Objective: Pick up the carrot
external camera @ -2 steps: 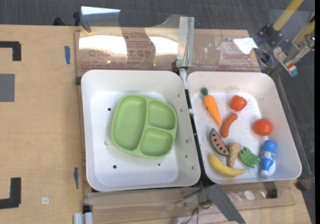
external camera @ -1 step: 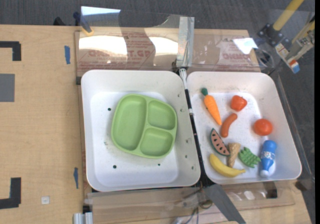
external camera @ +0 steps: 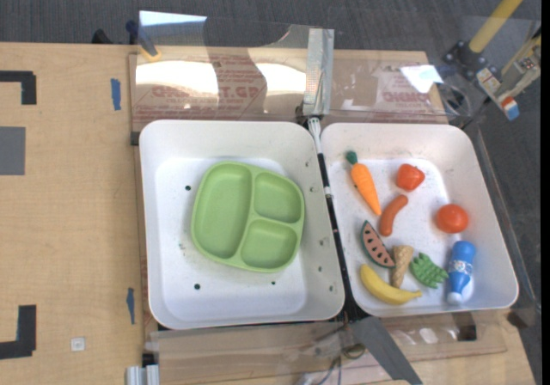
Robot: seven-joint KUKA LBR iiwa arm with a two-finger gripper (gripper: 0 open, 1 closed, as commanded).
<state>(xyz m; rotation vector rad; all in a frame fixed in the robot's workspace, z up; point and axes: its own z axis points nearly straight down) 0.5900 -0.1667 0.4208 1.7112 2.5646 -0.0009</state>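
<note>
Gripper state cannot be judged. Carrot [external camera: 364, 186] is found in the right bin [external camera: 494, 203], near its left wall — long axis steeply diagonal, green top to the far left, tapered orange tip toward the sausage [external camera: 392, 214]. Smooth, glossy plastic is noted.

The smooth orange plastic carrot [external camera: 364, 186] and matt pale-green divided plastic plate [external camera: 247, 216] lay in glossy white plastic bins [external camera: 163, 289] on a matt cardboard-brown bench [external camera: 64, 203].
</note>
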